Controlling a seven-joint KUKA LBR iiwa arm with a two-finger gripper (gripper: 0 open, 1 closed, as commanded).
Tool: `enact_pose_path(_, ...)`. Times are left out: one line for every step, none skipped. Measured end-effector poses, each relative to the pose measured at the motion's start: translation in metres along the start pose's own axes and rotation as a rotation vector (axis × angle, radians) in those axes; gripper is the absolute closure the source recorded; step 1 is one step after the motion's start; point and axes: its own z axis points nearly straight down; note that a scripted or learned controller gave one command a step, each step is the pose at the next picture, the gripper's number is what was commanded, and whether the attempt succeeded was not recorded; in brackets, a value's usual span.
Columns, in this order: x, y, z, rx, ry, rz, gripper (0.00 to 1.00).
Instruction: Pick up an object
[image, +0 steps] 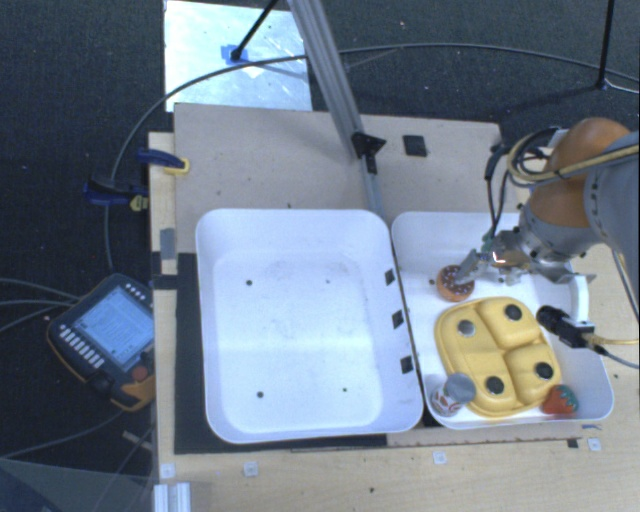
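A doughnut (455, 283) lies in the right bin (415, 240), just above a yellow tray (497, 355). The gripper (476, 263) is seen close beside its upper right edge; whether it is spread or pinched cannot be told. The reach appears in hand; a descent centred over the doughnut would be needed next.

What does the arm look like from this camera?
The arm is grey, with a rounded orange band above the wrist. Dark and yellowish cables loop beside the band. The gripper is a small dark and metallic unit, with a tiny reddish light on it.
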Motion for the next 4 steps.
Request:
enact_pose_path(0.001,0.001,-0.010,-0.003,0.000,-0.001,1.00)
enact_pose_path(0.004,0.003,-0.075,-0.004,0.000,-0.005,1.00)
enact_pose_path(0.001,0.007,-0.138,-0.003,0.000,-0.006,1.00)
enact_pose_path(0.001,0.008,-0.163,-0.001,0.001,-0.006,1.00)
